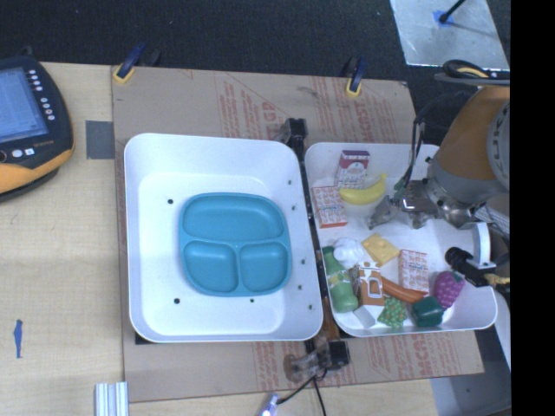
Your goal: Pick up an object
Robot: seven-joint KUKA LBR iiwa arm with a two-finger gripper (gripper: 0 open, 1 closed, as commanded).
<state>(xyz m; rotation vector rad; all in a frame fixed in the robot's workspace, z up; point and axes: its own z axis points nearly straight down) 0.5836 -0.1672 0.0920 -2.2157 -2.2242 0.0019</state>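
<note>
Hovering over the right bin [486, 319], the gripper [401, 208] sits just right of the banana [362, 191], whose long axis runs left-right with a slight curve. Jaw state: cannot tell; metal parts blur together. Arm [473, 150] covers the bin's upper right corner.

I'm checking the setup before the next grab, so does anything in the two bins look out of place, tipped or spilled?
Nothing looks spilled or damaged. The blue plate lies flat in the left bin. The toy food sits jumbled in the right bin, crowded toward the near end, with the banana beside the gripper. That clutter looks like the normal layout.
</note>
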